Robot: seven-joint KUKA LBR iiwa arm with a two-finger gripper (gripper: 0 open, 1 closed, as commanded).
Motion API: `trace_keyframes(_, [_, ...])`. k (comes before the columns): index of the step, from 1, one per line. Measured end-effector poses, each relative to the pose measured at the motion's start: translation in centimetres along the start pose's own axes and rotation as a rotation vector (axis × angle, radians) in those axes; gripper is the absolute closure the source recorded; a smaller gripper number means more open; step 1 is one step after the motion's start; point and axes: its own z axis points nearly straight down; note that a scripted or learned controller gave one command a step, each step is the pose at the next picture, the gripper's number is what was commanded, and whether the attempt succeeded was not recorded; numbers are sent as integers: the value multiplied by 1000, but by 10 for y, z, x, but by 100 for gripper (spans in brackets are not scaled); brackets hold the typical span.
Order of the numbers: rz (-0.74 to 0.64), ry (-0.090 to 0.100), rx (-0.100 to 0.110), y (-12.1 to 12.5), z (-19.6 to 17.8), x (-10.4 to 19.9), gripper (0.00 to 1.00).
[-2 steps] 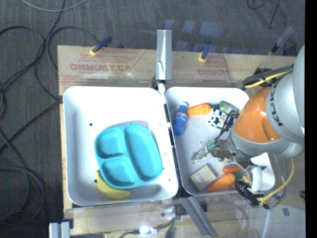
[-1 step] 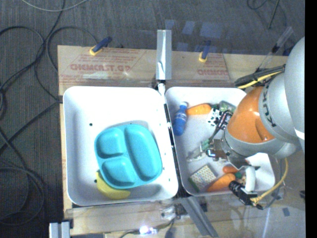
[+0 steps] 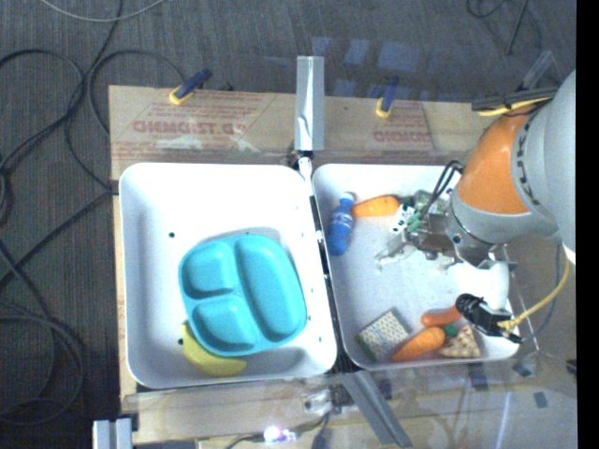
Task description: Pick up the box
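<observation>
In the right-hand white bin (image 3: 374, 279), near its front edge, a small flat box (image 3: 384, 333) is seen lying tilted, with a pale speckled or checked face. It lies touching an orange carrot-like thing (image 3: 419, 342), with a second orange piece (image 3: 440, 317) and a tan patterned item (image 3: 460, 344) just beside these. Further back in the same bin a blue bottle (image 3: 339, 224) lies against the dividing wall, and another carrot (image 3: 377, 206) is seen near it.

The gripper (image 3: 421, 237) is placed over the middle of the right bin, well apart from the box. Nothing is seen held in it, and how far it is open cannot be told.

The box is judged to be light, stiff cardboard, easily pushed aside. It would best be taken across its short sides, on the end away from the carrot.

Faded red lettering is printed on the cardboard (image 3: 187, 124) behind the bins, but it cannot be read with certainty. A blue divided tray (image 3: 245, 293) is set in the left bin (image 3: 150, 251), over something yellow (image 3: 211, 358).
</observation>
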Motion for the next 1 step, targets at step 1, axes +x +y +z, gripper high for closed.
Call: trace_keyframes(1, [-128, 2, -12, -46, 59, 15, 0])
